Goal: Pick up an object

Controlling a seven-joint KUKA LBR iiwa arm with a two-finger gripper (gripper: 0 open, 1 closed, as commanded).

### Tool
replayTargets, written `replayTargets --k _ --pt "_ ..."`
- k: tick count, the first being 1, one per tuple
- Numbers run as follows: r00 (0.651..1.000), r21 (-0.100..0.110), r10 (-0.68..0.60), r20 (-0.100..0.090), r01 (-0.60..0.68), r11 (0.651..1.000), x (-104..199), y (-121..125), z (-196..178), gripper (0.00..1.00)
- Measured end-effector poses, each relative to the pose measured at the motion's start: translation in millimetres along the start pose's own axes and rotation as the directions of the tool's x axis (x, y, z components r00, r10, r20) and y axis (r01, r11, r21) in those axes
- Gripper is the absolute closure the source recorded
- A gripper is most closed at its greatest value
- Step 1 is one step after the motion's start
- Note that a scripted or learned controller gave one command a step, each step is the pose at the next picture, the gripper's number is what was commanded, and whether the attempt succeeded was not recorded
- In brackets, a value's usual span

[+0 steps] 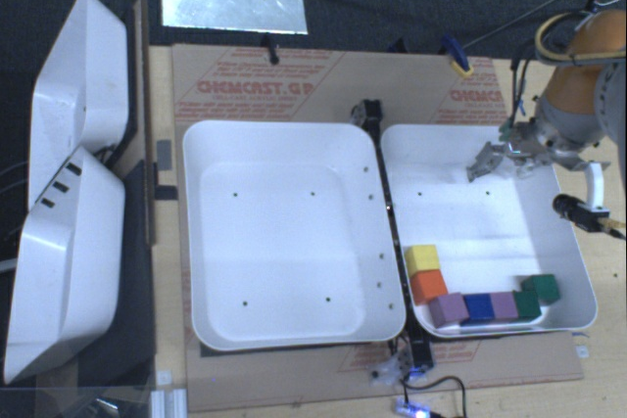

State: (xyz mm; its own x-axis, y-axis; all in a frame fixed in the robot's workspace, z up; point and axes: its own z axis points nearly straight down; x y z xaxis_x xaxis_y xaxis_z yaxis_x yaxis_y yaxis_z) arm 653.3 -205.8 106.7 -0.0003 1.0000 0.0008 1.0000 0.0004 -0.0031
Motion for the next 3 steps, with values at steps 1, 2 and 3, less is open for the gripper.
replayTargets --k 1,2,3 --pt "1.0 -0.006 -0.001 0.002 0.001 1.0 -0.2 1.6 -14.1 1.0" --pt "1.0 -0.008 -0.001 0.002 0.001 1.0 1.9 11.4 -62.6 1.0" --pt "1.0 -0.009 -0.001 0.002 0.001 1.0 1.7 12.4 -116.3 1.0"
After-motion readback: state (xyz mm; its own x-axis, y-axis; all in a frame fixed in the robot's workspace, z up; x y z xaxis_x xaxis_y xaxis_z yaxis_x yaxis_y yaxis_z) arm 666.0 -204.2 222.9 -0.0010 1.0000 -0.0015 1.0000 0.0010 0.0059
